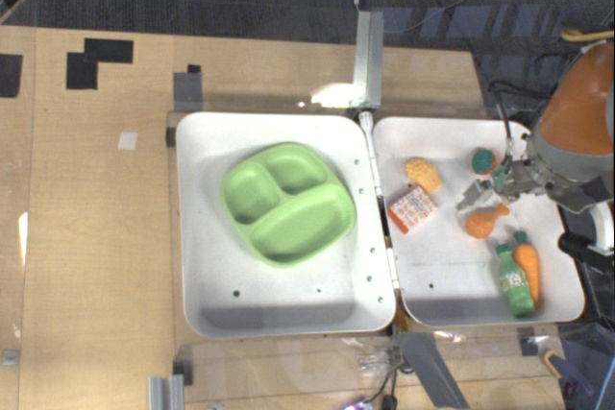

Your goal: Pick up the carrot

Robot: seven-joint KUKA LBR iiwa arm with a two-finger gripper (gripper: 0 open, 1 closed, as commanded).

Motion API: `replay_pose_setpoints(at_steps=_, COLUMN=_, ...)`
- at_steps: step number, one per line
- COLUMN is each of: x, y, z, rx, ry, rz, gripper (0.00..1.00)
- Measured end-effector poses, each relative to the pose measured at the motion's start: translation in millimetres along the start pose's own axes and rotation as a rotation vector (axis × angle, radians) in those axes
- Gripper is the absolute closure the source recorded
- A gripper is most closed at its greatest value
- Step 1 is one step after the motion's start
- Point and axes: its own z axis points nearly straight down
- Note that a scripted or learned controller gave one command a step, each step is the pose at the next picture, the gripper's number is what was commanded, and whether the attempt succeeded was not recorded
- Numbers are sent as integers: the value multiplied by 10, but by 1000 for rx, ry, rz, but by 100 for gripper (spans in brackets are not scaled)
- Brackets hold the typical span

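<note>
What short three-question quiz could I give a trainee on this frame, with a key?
1. True or false: the green divided plate lies in the left bin.
2. What lies directly beside the carrot in the right bin?
   A. the green bottle
   B. the red-and-white packet
   C. the yellow corn-like piece
3. Fill in: the gripper hovers just above the orange ____-shaped toy.

Key: 1 true; 2 A; 3 drumstick.

glossy green plastic plate [288,202], matt white bins [207,302]
</note>
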Motion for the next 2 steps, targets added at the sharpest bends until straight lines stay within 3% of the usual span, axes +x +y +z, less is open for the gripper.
replay_pose_setpoints(at_steps=1, x=17, y=-340, z=-25, rx=4, ry=1, rz=288, gripper=0)
replay_pose_setpoints(at_steps=2, x=68, y=-475, z=527, rx=-5, ry=3, rz=494, gripper=0)
